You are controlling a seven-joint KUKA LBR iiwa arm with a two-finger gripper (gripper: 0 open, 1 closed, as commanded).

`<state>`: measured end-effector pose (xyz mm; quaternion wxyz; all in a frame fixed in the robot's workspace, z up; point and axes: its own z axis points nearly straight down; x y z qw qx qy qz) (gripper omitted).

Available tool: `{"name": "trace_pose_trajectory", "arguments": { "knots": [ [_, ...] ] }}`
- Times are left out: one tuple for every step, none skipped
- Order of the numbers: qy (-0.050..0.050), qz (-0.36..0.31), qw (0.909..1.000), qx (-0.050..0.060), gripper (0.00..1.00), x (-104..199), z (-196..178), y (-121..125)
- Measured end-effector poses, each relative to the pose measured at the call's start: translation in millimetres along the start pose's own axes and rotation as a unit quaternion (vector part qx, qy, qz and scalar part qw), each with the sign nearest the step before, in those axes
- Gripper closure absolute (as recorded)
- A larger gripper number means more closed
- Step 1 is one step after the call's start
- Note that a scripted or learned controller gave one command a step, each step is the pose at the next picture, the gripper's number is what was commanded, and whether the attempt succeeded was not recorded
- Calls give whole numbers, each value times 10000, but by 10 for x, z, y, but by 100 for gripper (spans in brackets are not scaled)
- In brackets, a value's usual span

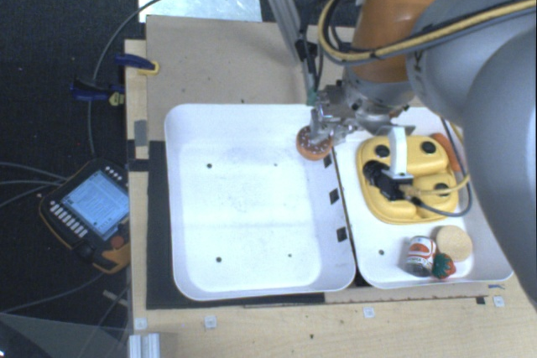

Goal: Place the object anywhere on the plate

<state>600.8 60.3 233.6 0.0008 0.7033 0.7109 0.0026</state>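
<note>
The big grey arm (478, 54) reaches in from the right over the counter (218, 63) and its two white bins. The left bin (243, 264) lies bare inside. The right bin (369, 264) holds a yellow plate (411, 205), a small can (419, 254) and a tan disc (456, 241). The jaws (319, 134) pinch a small brown round object (312, 147) over the left bin's far right corner.

A handheld control pendant (91, 211) with a lit screen lies on the dark floor left of the table (218, 63), cables trailing from it. Blue and yellow clamps (134, 63) grip the table's left edge. In the right bin (369, 260), a small can (419, 254) lies near the front, a round tan disc (456, 241) just beside it.
</note>
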Motion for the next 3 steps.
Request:
{"name": "trace_pose_trajectory", "arguments": {
  "knots": [
    [1, 3, 10000, 7, 100, 470, -22, 158],
    [-12, 21, 10000, 22, 100, 604, 202, 224],
    [-15, 24, 10000, 17, 0, 598, 189, 224]
  ]
}}
